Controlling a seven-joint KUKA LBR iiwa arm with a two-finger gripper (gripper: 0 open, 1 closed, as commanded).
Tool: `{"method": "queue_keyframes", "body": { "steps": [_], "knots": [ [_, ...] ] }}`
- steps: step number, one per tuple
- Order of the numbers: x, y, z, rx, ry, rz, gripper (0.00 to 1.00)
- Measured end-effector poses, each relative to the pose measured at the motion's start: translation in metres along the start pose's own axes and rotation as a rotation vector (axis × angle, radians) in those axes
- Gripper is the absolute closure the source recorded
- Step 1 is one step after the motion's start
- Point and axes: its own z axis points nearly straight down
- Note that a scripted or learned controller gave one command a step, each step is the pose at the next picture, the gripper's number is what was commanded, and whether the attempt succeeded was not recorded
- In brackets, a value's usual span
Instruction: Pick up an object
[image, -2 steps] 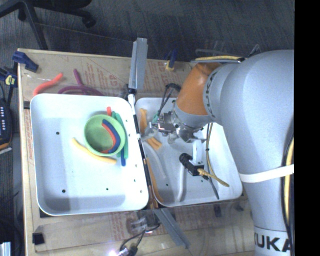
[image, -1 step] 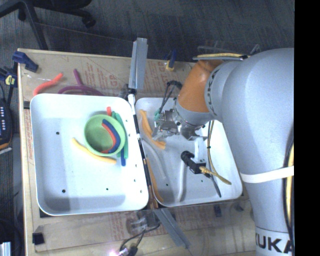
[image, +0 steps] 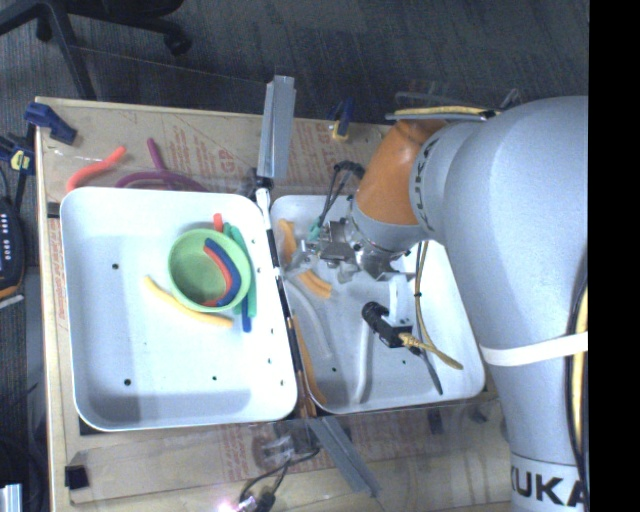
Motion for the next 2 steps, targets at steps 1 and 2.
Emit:
{"method": "queue_keyframes", "body": {
  "steps": [1, 2],
  "knots": [
    [0.0002, 0.0001, -0.0097, 0.002, 0.000, -0.001, 1.00],
    [0.0002, 0.0001, -0.0097, 0.002, 0.000, -0.002, 0.00]
  ]
}}
